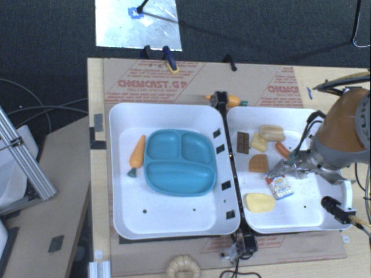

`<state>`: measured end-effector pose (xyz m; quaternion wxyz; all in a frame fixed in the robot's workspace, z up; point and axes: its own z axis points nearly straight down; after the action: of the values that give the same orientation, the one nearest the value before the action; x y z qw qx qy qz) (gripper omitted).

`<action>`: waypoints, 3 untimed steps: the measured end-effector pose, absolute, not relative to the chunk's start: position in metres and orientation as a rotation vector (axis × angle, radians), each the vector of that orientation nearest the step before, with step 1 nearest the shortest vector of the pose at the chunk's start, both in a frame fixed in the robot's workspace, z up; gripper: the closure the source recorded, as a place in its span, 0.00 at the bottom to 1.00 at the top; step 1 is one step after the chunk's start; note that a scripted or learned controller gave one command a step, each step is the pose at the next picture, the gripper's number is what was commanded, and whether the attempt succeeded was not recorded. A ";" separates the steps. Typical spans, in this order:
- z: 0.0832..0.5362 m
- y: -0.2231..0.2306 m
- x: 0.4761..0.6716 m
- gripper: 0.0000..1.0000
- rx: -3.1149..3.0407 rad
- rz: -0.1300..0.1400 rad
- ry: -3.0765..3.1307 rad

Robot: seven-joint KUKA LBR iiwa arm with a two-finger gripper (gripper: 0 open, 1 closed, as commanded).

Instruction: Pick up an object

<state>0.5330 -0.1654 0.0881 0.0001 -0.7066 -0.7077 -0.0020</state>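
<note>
The arm is positioned over the right bin (333, 220), with the gripper (285, 170) lowered among the objects; the approach step is judged to be in hand, with no lift begun. How far the claw is spread cannot be told, and nothing is seen held in it. The likeliest target, a small printed packet (280, 187), lies on the bin floor just below the gripper tip, touching or nearly so; a brown block (258, 163) lies just to the left of the tip; a yellow piece (260, 202) lies near the front, and a red sausage-shaped piece (282, 150) lies behind. A blue divided plate (179, 161) and a carrot (137, 153) rest in the left bin (124, 213), well apart from the gripper. The next move is judged to call for centring over the packet, closing on it, then a straight lift clear of the neighbouring pieces.
</note>
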 end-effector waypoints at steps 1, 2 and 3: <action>0.101 -0.165 0.536 1.00 -2.224 -0.016 -2.227; 0.145 -0.161 0.538 1.00 -2.220 -0.004 -2.230; 0.206 -0.161 0.533 1.00 -2.222 -0.006 -2.230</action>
<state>0.5328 -0.1612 0.2063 -0.0032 -0.7057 -0.7085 -0.0019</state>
